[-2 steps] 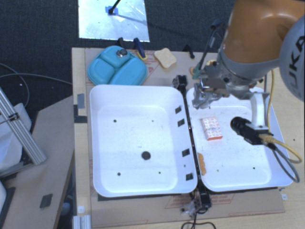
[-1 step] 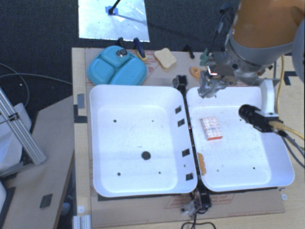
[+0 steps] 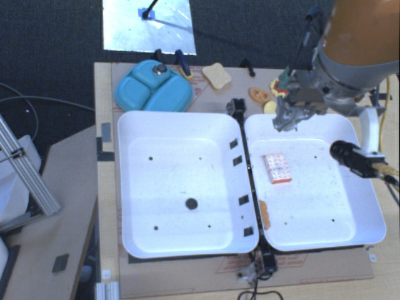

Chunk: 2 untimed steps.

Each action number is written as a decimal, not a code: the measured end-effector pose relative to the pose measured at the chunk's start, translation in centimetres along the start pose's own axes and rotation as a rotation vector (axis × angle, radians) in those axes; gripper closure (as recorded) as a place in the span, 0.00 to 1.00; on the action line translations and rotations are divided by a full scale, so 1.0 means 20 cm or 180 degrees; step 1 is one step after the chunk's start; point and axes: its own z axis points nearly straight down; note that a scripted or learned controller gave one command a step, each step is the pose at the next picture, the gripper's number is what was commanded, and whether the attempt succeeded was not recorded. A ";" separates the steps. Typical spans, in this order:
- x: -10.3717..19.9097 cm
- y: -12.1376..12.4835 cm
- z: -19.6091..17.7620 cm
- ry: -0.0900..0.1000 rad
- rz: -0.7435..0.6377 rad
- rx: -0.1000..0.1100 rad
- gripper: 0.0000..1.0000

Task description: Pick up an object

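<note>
Okay, camera view. White box with red print (image 3: 277,168) is lying flat on the floor of the view-right white bin (image 3: 319,230), roughly mid-bin. It is the likeliest pick target, and I am using it as the anchor for everything else.

The grey arm with the orange band (image 3: 365,17) is extending in from up and right of the box. Its fingers (image 3: 286,122) are hanging beyond the box, over the bin's far rim, well apart from the box and not touching it. Cannot tell from this angle whether they are open or closed.

A small orange-brown piece (image 3: 264,214) is lying nearer the camera than the box and to its view-left. It is sitting against the bin wall by the black strip (image 3: 245,167) that is joining the two bins.

View-left of the box, past that strip, the second white bin (image 3: 162,142) is sitting. A small dark round disc (image 3: 191,203) is lying on its floor, well apart from the box.

Beyond the box and view-left of it, on the table (image 3: 156,270) outside the bins:
- A blue divided plate (image 3: 154,87) is sitting farthest from the box.
- A tan bread-slice piece (image 3: 217,75) is lying closer to the box than the plate.
- An orange pretzel-shaped piece (image 3: 259,94) and a pale yellow piece (image 3: 270,107) are lying closest to the box, just beside the fingers.
</note>
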 end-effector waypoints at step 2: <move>-0.14 -0.12 0.13 -0.0001 0.0001 0.0007 1.00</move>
